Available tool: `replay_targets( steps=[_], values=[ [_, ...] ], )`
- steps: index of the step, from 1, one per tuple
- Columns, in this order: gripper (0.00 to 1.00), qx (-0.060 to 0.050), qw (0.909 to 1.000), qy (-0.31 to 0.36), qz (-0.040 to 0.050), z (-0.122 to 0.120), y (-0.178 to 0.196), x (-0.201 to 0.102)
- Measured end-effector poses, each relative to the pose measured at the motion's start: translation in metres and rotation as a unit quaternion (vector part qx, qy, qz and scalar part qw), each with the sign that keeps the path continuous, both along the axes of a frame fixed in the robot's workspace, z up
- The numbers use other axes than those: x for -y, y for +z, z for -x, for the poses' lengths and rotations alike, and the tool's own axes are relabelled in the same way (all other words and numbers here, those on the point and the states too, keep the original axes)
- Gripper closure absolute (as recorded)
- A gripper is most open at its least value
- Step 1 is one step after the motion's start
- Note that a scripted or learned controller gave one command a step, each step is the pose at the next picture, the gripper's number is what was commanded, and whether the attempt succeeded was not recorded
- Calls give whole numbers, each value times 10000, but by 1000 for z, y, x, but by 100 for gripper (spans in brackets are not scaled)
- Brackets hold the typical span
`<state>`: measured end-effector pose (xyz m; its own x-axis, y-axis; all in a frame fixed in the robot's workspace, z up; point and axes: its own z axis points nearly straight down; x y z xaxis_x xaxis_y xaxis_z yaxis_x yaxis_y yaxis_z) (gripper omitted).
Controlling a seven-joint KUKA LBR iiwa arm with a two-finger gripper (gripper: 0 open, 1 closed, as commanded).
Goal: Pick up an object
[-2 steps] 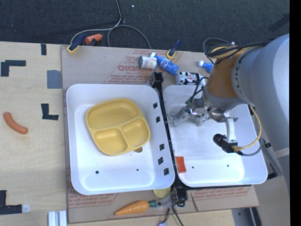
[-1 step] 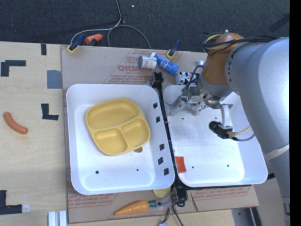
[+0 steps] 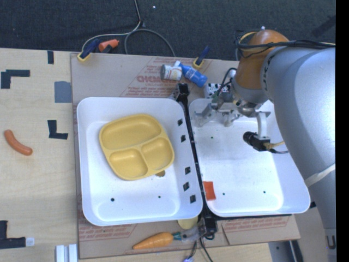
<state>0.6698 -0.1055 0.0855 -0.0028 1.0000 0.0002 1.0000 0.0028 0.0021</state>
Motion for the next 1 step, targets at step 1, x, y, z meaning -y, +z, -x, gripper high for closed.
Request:
replay_targets(
  steps=[1],
  values=[
    [100, 6, 10000, 7, 12, 0, 11, 0]
  ],
)
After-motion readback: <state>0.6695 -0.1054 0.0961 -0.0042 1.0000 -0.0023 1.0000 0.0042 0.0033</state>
